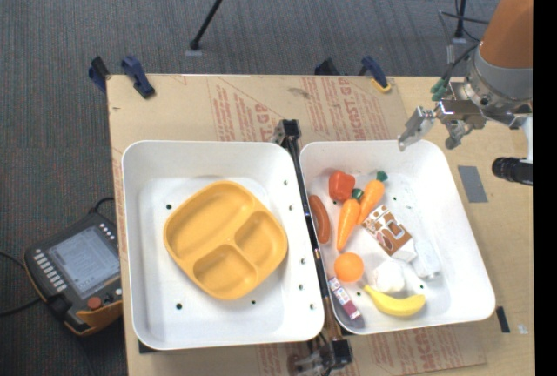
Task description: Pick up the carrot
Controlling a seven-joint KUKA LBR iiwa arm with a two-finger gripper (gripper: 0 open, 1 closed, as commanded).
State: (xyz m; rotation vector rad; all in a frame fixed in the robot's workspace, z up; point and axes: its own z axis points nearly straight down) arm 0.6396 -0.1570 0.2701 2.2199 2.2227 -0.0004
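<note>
1. Carrot (349, 223) lies in the right bin (459, 191), toward that bin's left half, slanted with its green end up; a second carrot (372, 199) lies just beside it on the right, so either should serve.
2. Gripper (432, 128) hangs above the right bin's far edge, its fingers spread apart with nothing between them, well apart from both carrots.
3. A good approach, I judge, comes straight down with the fingers set across the carrot's narrow width.
4. Crowding is the trouble: a sausage (320, 218) lies just left, a red pepper (341, 185) at the far end, a milk carton (388, 232) to the right, an orange (349, 267) at the near tip.
5. A banana (395, 302) sits by the near edge; a yellow divided plate (225, 238) occupies the left bin (139, 191).
</note>
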